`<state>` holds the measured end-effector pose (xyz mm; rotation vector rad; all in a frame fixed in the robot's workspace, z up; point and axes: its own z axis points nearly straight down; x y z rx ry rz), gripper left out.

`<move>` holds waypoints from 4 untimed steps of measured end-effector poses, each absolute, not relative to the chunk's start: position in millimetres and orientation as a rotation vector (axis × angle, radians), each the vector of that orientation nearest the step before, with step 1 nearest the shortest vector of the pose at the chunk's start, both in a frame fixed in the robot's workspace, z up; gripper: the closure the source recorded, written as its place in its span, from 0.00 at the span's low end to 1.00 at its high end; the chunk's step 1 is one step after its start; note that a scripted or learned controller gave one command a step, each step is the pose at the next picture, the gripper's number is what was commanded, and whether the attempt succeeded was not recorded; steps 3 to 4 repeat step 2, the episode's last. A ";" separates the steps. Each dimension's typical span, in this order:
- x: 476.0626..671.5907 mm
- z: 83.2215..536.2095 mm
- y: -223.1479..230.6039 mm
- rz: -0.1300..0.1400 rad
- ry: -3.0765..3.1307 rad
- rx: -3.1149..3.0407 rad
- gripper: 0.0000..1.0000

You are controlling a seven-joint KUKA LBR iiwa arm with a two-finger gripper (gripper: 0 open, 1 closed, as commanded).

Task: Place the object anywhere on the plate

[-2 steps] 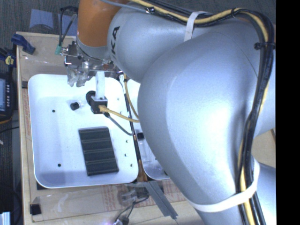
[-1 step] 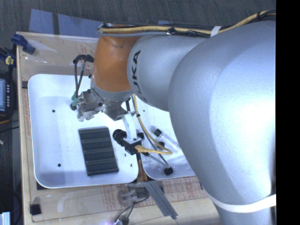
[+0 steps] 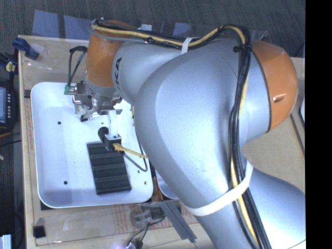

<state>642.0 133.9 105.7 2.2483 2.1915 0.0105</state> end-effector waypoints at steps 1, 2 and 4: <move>585.4 90.9 178.3 -0.011 1.962 2.458 1.00; 530.8 155.5 110.5 -0.005 2.413 2.018 1.00; 530.8 155.5 110.5 -0.005 2.413 2.018 1.00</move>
